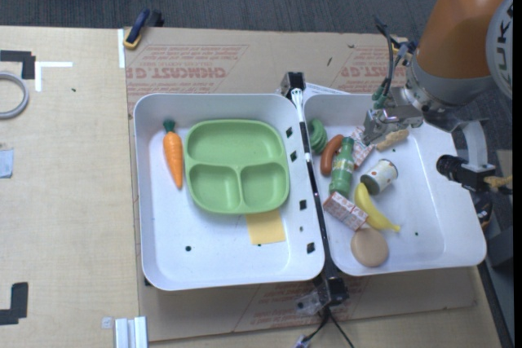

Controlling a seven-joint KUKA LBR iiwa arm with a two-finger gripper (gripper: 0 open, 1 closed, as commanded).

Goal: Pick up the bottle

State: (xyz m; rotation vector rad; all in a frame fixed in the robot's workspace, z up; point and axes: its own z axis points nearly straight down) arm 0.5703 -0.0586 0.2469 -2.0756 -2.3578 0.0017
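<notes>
Jaws (377, 129) first: from my remote feed I honestly can't tell how wide they are or whether anything sits between them, since that end of the grey arm with the orange band (473, 20) is a dark clutter of metal and cable over the back of the right-hand shallow white bin (457, 253).

My target, the small green plastic bottle with a red label (342, 165), lies on its side in that same bin, close to the divider, just in front and to the left of the jaws. It's boxed in: a reddish sausage-shaped toy (329, 154) touches its left side, a pink patterned carton (345, 210) sits at its lower end, and a yellow toy banana (373, 209) lies just beside that.

I reckon it's light and stiff but smooth and round, so it'll likely roll or squirt out of a sloppy pinch. I'd close across the labelled middle, fingers straddling the body, not the tapered cap end.

Left bin has a green divided plate (237, 165) and an orange toy carrot (173, 156).
</notes>
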